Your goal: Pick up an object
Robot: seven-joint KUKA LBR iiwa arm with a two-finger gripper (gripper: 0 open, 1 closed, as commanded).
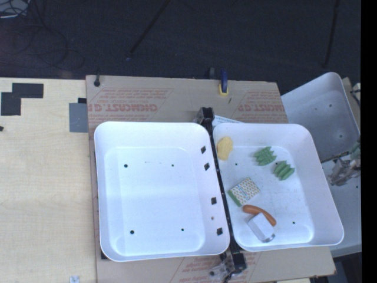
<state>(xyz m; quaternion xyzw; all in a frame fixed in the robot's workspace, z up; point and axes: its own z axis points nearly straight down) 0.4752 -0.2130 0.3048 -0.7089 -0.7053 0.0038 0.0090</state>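
Note:
The right bin [323, 188] holds several small objects. A yellow piece [224, 148] lies against its left wall near the back. Two green pieces [265, 155] [284, 170] sit side by side in the middle. A green-and-white patterned block [244, 190] lies nearer the front left. An orange carrot-shaped piece [260, 214] rests just in front of the block. It touches a grey-white cylinder [260, 228] lying on its side at the bin's front.
The left bin [112, 158] stands beside the right one, joined by a black divider with clips [213, 184]. Both rest on a cardboard sheet [147, 99]. A grey metal plate [321, 102] lies at the right, and a blue-yellow clamp [224, 82] at the back edge.

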